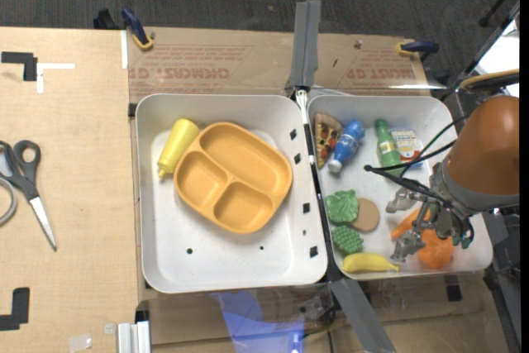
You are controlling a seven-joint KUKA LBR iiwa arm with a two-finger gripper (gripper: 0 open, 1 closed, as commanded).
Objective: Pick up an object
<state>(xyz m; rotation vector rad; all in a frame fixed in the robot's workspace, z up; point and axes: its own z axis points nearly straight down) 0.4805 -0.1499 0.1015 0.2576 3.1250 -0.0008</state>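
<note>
While the gripper (431, 229) hangs over the orange toy (430, 248) in the right bin (388, 105), its grasp state cannot be told; a square, centred descent would serve best.

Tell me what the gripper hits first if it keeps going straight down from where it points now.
Most likely the orange toy in the right bin: the gripper sits right over it near the bin's near right corner, by the carrot-like piece. Depth is unclear from this slanted view, so it may already be touching.

Just one fixed cam sitting above the surface (66, 178), looking down at a slant, taking in both bins (149, 260).
</note>
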